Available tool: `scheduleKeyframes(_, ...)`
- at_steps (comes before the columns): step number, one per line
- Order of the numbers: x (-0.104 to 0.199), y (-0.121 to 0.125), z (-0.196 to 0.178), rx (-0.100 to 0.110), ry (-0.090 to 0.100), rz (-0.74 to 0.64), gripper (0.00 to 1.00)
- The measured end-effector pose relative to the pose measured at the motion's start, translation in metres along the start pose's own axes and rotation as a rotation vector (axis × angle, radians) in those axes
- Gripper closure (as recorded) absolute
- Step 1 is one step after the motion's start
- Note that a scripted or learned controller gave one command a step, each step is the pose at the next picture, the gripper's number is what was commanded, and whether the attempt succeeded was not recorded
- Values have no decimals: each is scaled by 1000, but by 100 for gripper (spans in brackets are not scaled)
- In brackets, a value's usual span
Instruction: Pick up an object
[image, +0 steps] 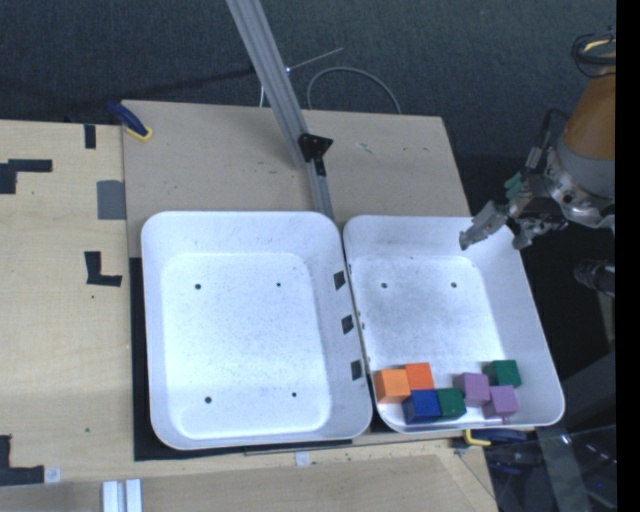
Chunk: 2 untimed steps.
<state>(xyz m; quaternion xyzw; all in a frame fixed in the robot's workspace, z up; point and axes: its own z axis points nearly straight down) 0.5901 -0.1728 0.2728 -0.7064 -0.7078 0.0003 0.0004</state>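
We judge the pick not yet begun. The grey two-finger gripper (492, 226) hangs above the far right corner of the right shallow white plastic bin (520, 300); whether its jaws are spread or pressed together we cannot tell. Nothing seen held. All candidates sit clustered along that bin's near wall: two small orange cubes (404, 381), a blue cube (424, 405), two green cubes (503, 373), two purple cubes (474, 385), several touching. Tight against the rim there; open floor lies behind them. The left white bin (160, 300) stands beside.
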Motion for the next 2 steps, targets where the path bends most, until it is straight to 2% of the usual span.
scheduleKeyframes(1, 67, -1, 165, 9, 2, -1, 0)
scheduleKeyframes(2, 28, 9, -81, -9, -3, 1, 0)
